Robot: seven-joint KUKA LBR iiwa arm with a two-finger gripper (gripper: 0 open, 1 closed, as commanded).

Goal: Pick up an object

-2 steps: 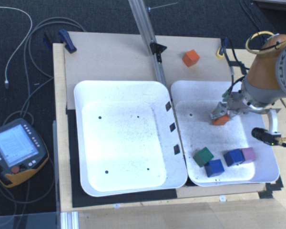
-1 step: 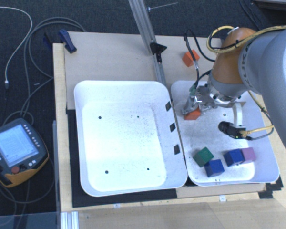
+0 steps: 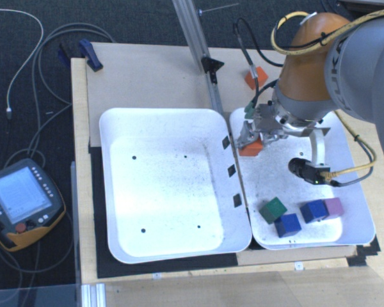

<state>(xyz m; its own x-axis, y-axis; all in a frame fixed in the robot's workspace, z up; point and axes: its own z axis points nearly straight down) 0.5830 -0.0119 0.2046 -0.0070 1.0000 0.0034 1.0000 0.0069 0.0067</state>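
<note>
- A pendant (image 3: 19, 200) lies on the floor, far left of the surface (image 3: 147, 75).
- The left bin (image 3: 115, 123) sits just beside the right bin (image 3: 352, 171).
- The end effector (image 3: 253, 138) hangs over the right bin's left edge; an orange block (image 3: 251, 148) shows right under it, though whether it is gripped I cannot tell.
- Along the right bin's near side lie a green block (image 3: 273, 209), a blue block (image 3: 287, 225), a second blue block (image 3: 314, 210) and a pink block (image 3: 333, 206) touching it.
</note>
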